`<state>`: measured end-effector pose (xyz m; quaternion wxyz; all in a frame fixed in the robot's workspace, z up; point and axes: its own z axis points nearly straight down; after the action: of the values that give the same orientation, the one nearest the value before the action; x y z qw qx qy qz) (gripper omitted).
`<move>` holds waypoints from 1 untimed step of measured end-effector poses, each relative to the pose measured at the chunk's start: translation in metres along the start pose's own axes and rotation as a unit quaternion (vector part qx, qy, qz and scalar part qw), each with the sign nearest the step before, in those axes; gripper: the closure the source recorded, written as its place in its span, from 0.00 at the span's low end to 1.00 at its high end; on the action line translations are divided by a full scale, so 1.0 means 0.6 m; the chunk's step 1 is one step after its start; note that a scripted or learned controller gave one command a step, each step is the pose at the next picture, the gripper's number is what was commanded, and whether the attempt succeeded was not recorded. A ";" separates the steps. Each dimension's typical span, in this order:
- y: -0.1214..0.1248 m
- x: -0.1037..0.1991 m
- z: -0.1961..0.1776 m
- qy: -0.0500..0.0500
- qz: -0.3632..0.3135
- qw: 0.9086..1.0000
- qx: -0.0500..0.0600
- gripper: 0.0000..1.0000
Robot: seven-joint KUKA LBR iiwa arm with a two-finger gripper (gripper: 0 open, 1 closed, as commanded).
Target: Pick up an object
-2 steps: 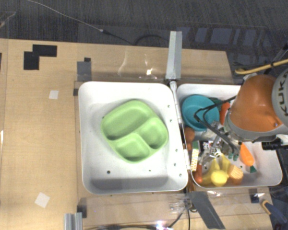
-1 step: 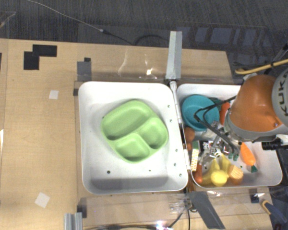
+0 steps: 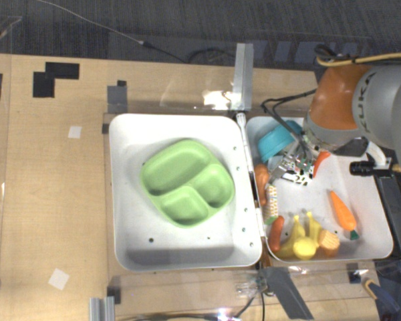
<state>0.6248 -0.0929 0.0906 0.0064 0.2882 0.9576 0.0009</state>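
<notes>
Grey arm (image 3: 387,105) with orange band (image 3: 335,99), black cables.

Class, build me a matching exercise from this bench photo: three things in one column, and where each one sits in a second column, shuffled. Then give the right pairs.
Things:
1. green divided plate
2. blue cup
3. banana

Places:
A. front of the right bin
B. back of the right bin, beside the gripper
C. middle of the left bin

Pairs: 1-C, 2-B, 3-A

Bright, even light from above. White shine glares off the clear wall (image 3: 217,99) behind the bins. Shadows are soft, edges slightly fuzzy.
</notes>
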 end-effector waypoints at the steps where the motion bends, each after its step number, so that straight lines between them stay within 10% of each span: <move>1: -0.053 0.097 -0.001 -0.001 0.019 1.000 -0.001 0.00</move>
<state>0.5586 -0.0869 0.0903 0.0074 0.3066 0.9518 0.0014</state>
